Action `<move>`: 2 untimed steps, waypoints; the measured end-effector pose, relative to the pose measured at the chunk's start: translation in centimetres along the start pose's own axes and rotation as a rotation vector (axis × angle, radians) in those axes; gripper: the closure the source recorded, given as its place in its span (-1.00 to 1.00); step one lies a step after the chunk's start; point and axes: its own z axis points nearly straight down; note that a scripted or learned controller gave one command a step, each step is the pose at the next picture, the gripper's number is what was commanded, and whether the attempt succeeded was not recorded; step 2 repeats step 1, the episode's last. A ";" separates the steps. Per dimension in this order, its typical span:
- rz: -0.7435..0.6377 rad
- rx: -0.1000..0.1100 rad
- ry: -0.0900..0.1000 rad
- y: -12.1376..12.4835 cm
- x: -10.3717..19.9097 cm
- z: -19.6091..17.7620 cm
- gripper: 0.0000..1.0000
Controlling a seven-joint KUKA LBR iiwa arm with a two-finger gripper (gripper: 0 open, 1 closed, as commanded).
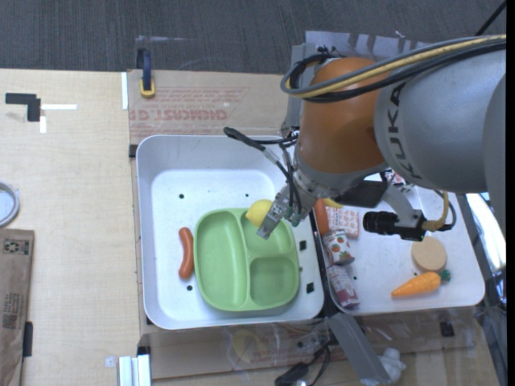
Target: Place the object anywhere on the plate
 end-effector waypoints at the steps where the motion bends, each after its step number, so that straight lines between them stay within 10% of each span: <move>1: 0.000 0.000 0.000 0.0 0.0 0.0 -1.00; 2: 0.000 0.000 0.000 0.0 0.0 0.0 -1.00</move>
